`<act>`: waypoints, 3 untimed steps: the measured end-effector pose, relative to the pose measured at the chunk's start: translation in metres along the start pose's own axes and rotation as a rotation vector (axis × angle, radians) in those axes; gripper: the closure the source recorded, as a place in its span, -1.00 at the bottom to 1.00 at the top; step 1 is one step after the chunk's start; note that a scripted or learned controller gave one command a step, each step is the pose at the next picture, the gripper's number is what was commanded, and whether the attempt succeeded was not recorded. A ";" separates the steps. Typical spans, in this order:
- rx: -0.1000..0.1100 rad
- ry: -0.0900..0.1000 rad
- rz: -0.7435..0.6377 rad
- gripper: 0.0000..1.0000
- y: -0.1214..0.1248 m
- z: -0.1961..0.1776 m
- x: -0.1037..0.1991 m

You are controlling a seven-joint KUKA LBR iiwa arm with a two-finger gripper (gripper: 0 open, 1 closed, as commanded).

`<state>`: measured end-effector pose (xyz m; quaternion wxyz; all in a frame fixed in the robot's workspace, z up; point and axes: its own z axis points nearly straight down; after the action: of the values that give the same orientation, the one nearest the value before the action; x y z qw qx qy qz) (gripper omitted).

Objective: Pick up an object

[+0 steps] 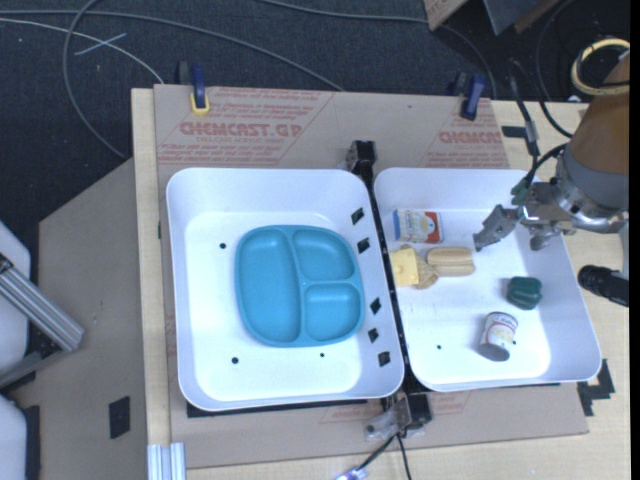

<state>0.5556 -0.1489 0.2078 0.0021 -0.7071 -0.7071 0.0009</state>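
My gripper (pixel 514 234) hangs over the right bin (pixel 560 366) near its back right side, fingers spread open with nothing between them. Its left fingertip (pixel 488 236) lies just right of a tan bread-shaped piece (pixel 450 261). A yellow block (pixel 403 267) touches that piece on its left. Behind them lies a small white carton (pixel 417 225) with red and blue print. A dark green lump (pixel 523 290) rests in front of the gripper, and a small tin can (pixel 497 333) lies on its side nearer the front.
The left bin (pixel 200 368) holds a blue divided plate (pixel 299 284). A black divider with clips (pixel 375 268) runs between the bins. Cables (pixel 520 78) trail behind the bench near the arm, and blue clamps (pixel 199 86) grip the board's back edge.
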 end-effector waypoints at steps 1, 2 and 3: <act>0.003 0.001 0.000 -1.00 -0.004 0.063 0.003; 0.003 0.001 0.000 -1.00 -0.004 0.116 0.003; -0.004 0.000 0.000 1.00 -0.003 0.102 0.003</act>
<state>0.5526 -0.1458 0.1059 0.0006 -0.7072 -0.7070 -0.0006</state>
